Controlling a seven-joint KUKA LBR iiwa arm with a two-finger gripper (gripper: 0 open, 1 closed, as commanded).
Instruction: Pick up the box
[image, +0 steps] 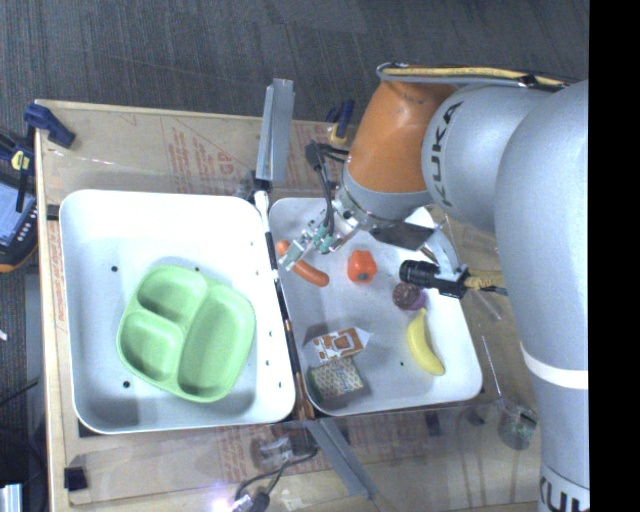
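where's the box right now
The box lies in the right bin, near its front-left corner, just behind a darker patterned packet and left of the banana.

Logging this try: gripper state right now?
Gripper: cannot be told; it sits at the right bin's upper left, apart from the box.

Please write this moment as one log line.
gripper: above right bin's far-left corner | box: lying in the bin, untouched | task: pending
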